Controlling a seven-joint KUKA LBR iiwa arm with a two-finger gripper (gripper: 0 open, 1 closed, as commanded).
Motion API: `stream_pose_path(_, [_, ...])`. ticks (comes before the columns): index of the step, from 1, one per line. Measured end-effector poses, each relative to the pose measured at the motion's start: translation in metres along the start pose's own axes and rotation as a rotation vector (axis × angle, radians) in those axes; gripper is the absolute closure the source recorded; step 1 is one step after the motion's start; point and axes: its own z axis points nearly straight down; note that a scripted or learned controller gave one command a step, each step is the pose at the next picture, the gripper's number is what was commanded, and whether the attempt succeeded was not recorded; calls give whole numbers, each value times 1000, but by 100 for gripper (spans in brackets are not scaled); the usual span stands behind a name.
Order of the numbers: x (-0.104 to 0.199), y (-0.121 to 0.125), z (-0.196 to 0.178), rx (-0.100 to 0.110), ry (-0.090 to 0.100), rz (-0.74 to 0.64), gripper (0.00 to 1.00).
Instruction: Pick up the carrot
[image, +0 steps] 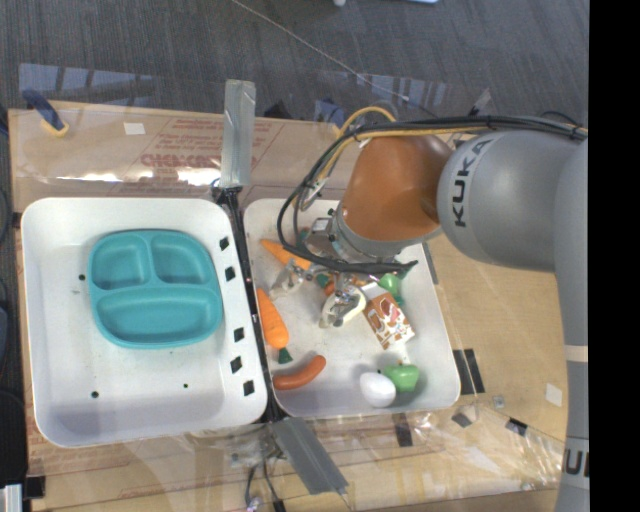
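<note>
Gripper (343, 300) poised low over the middle of the right bin (440, 345); whether it is wide or narrow cannot be told. The carrot (271, 317) lies against that bin's left wall, to the gripper's left in the camera view, apart from it, long axis running along the wall, with a sausage (299, 372) nearby.
</note>
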Motion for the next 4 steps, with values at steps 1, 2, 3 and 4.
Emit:
stream_pose_path(1, [-2,0,-10,2,-2,-4,100])
stream_pose_path(2, [-22,-56,-100,2,-1,-160,100])
stream_pose_path(3, [-21,-55,-98,-3,1,-160,0])
stream_pose_path(4, [-2,-35,0,3,-1,-83,0])
